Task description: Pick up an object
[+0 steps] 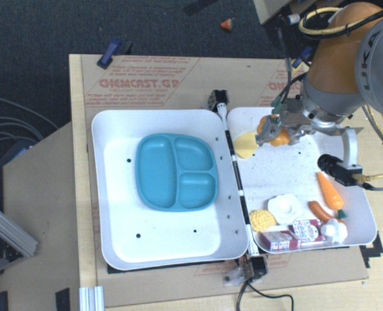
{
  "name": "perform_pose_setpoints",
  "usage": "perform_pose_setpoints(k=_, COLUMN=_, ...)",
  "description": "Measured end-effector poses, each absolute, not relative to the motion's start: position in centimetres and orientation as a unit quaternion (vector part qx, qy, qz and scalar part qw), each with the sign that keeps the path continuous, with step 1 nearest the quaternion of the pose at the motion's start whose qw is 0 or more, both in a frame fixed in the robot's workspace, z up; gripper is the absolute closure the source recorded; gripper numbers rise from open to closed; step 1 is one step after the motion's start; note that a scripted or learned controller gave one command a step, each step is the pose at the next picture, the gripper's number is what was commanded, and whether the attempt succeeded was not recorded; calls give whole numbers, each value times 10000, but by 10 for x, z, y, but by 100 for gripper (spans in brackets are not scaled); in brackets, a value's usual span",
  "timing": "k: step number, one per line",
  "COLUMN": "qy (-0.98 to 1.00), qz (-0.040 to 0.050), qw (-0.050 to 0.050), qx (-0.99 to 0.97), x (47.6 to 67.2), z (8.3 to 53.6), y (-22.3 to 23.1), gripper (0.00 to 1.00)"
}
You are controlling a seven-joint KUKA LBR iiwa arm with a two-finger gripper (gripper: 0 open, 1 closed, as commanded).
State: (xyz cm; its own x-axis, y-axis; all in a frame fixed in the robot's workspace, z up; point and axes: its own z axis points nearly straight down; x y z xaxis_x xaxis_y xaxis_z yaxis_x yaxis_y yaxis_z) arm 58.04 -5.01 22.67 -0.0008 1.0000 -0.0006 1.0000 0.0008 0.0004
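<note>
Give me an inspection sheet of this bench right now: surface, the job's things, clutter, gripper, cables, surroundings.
Surface: cardboard-covered bench bearing left bin and right bin side by side.
Job's things: in the right bin, pale yellow piece at the far left, orange carrot, sausage, fried egg, waffle and pink carton near the front.
Clutter: blue divided plate in the left bin; blue clip at the bench's far edge.
Gripper: gripper over the right bin's far end, at an orange item; grasp cannot be told.
Cables: grey cables on the floor left; a black cable at the front edge.
Surroundings: dark carpet.
</note>
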Motion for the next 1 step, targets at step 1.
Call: perform_pose_setpoints(k=1, qy=7076, qz=-6, qw=-14, qx=7066, x=551, z=256, y=-6, gripper=100)
